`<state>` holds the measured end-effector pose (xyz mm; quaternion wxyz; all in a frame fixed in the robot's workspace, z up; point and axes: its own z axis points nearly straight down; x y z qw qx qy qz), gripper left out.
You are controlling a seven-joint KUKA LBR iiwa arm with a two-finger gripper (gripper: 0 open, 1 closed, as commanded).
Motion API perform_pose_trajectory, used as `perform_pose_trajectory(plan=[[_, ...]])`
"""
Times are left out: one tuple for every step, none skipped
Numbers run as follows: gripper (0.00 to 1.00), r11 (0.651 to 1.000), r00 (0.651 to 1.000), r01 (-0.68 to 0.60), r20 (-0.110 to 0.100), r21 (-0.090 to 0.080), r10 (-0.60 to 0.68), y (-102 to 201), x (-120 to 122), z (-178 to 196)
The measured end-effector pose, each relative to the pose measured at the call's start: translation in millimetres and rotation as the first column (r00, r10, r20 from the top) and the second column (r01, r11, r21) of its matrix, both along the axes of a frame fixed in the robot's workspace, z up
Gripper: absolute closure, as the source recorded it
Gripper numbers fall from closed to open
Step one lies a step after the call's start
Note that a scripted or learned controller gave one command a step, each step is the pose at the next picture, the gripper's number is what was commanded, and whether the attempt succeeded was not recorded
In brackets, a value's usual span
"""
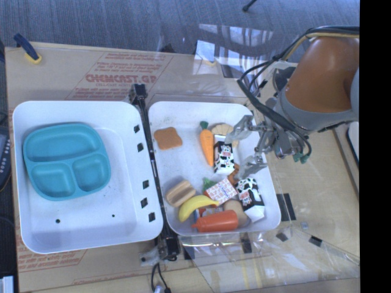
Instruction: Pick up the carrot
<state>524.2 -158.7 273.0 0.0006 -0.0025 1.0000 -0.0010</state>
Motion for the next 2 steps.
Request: perform_pose_trajectory(plan=[[0.0, 0.998, 0.998, -0.058, -0.011, 0.007, 0.058, 33.3, 47.6, -143.7], [0.0, 0.998, 0.998, 0.066, 0.001, 0.002, -0.066, 30.9, 78.1, -181.1]])
